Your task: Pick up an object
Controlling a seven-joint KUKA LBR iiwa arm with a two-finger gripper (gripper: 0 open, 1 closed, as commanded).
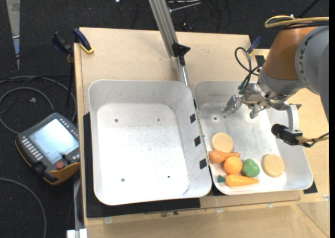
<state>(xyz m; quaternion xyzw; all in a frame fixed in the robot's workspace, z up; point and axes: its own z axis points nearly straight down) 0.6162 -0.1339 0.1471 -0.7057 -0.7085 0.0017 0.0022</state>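
We see the hand [244,107] spread open, holding nothing, above the right bin [306,179]. Risk: the clustered orange [233,165] and carrot [241,180] could slip or jam.

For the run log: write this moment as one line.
gripper: above right bin, holding nothing | toys: clustered at bin's near end | left bin: white | pick: not yet done

Toy foods sit close together at the near end of the right bin [293,179]. Two round tan cookies [222,142] [273,165] lie flat. Between them sit an orange ball [233,165], a green pepper [251,168], and two carrots [242,180] [220,156] lying on their sides.
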